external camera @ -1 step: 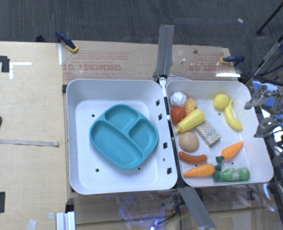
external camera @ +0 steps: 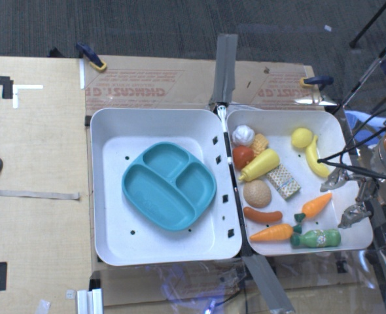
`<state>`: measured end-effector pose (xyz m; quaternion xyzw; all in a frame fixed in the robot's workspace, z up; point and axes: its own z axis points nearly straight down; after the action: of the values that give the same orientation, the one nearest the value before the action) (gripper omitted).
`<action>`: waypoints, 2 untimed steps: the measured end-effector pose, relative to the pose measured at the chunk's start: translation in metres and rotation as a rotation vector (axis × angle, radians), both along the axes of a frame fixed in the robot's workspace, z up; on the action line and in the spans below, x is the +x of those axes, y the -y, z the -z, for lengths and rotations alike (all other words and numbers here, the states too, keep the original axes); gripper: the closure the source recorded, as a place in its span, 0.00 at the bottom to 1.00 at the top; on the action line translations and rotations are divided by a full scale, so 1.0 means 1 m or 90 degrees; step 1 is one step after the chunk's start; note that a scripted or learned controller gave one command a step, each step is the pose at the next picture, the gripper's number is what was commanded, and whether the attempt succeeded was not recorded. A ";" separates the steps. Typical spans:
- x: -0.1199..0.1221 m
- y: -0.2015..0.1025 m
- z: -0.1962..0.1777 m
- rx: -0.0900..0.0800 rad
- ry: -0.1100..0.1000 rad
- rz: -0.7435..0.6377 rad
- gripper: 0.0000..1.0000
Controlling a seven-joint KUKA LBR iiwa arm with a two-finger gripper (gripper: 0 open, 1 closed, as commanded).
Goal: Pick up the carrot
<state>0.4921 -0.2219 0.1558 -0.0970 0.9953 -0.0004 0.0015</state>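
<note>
Two orange carrots lie in the right bin. The smaller carrot lies tilted near the bin's right wall. The longer carrot, with a green top, lies along the front wall. My gripper hovers at the bin's right edge, just right of the smaller carrot. Its metal fingers stand open, one above and one below the carrot's right tip, with nothing held between them.
A green bottle lies below the gripper, and a banana and lemon behind it. A sausage, bread roll, cracker box, yellow bottle, tomato and garlic crowd the bin's left. A blue divided plate sits in the left bin.
</note>
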 end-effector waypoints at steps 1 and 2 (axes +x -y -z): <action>0.003 0.001 0.050 -0.009 0.019 -0.100 0.00; 0.010 -0.015 0.050 -0.011 0.018 -0.281 0.00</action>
<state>0.5020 -0.2066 0.1056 -0.3127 0.9497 -0.0100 0.0145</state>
